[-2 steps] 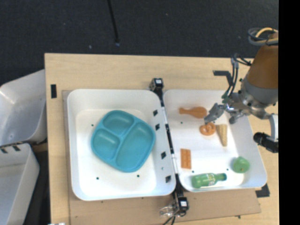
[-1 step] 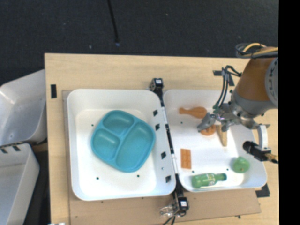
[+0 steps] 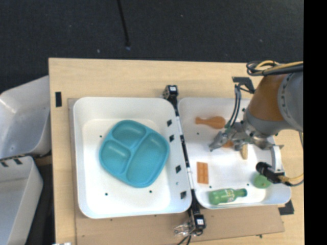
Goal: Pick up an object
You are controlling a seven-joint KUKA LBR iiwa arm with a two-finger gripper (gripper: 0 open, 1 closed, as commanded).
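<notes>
The bench (image 3: 127, 75) carries two shallow white bins side by side, meeting along a central divider fitted with small black clips.

Left bin (image 3: 87, 137): holds one blue plate (image 3: 134, 153) with three compartments. The plate lies flat near the bin's middle, slightly toward the divider, apart from every wall.

Right bin (image 3: 202, 116): holds several items.
- A tan spoon (image 3: 210, 121) lies flat near the far wall, handle pointing toward the divider.
- An orange block (image 3: 203, 173) lies flat near the divider, well apart from the spoon.
- A green bottle (image 3: 227, 195) lies on its side along the near wall, cap end pointing right.
- A small green piece (image 3: 262, 181) sits just beside the bottle's cap end, near the right wall.
- A small tan peg (image 3: 244, 150) lies by the pincer, partly covered by it.

Arm (image 3: 276, 103): grey with an orange band, reaching in from the right over the right bin. The pincer (image 3: 228, 139) is low over the bin floor, between the spoon and the orange block, with the spoon just beyond it. Its grey parts point toward the divider. How far it is open cannot be told, and nothing can be seen gripped in it. Dark cables run from the arm down to the pincer.
</notes>
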